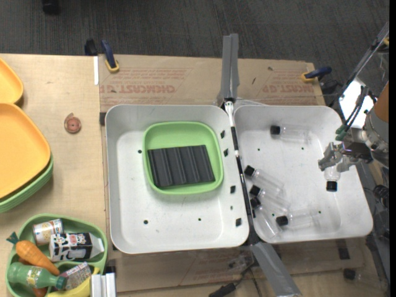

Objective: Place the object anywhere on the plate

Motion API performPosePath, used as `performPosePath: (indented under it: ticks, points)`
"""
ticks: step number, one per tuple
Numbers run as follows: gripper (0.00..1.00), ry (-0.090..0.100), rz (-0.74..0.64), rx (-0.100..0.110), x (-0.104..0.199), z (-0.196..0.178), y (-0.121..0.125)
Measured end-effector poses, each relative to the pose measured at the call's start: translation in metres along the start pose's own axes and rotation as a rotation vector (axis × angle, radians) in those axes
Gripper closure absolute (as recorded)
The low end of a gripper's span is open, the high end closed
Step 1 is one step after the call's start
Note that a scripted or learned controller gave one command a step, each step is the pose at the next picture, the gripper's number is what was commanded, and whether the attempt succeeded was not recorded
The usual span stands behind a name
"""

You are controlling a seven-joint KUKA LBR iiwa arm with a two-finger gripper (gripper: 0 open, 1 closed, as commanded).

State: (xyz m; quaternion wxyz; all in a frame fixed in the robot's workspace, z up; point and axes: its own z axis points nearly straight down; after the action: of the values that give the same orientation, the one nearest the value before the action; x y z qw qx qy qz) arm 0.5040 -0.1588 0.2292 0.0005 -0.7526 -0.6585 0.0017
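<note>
Gripper [330, 163] hovered over the right bin [297, 166]. The plate [182, 133] lay well apart at nine o'clock. Its grip couldn't be told.

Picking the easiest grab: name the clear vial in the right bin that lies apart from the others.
The vial alone by the right bin's far wall; the other vials crowd together along the divider, nearer the camera.
</note>
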Motion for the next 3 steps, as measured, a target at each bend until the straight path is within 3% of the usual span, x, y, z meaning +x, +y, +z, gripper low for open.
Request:
performPosePath:
  ticks: [1, 2, 3]
  points:
    - [1.0, 0.002, -0.009, 0.0, -0.013, 0.057, -0.025]
    - [1.0, 0.001, -0.147, -0.005, 0.082, 0.029, -0.037]
    - [1.0, 0.0, -0.392, -0.003, 0.121, 0.018, -0.042]
